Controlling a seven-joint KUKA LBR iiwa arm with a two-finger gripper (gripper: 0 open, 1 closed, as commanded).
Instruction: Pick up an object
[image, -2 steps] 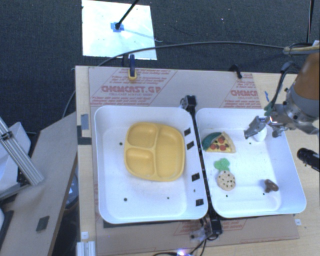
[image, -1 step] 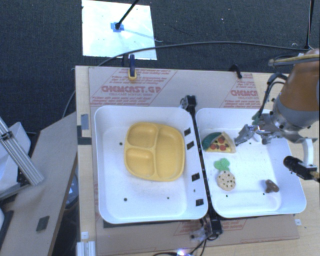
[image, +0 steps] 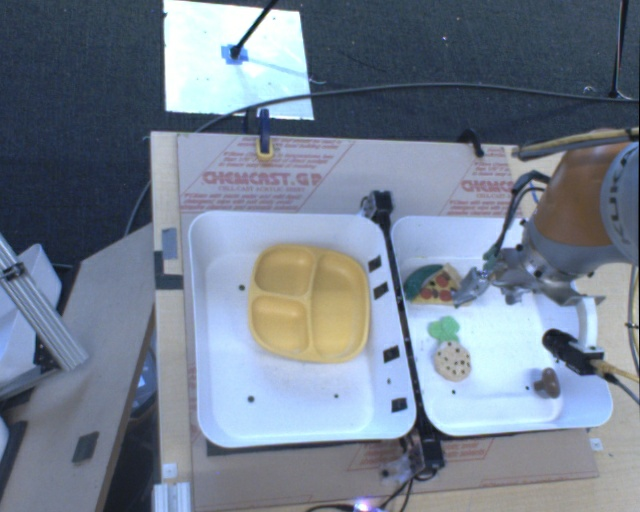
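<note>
Tray (image: 308, 302) in left bin (image: 215, 395); pizza (image: 432, 283), strawberry (image: 450, 352), brown lump (image: 546, 382) in right bin (image: 600, 405). Gripper (image: 470, 288) touching pizza's right edge, finger state impossible to tell. Best centred over pizza, lowered straight, then closed.

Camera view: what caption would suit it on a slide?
Gripper beside a pizza-slice toy in the right bin; yellow divided plate in the left bin.

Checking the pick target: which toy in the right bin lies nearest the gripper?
The pizza slice toy, just left of the gripper; the strawberry toy and brown piece lie farther.
</note>
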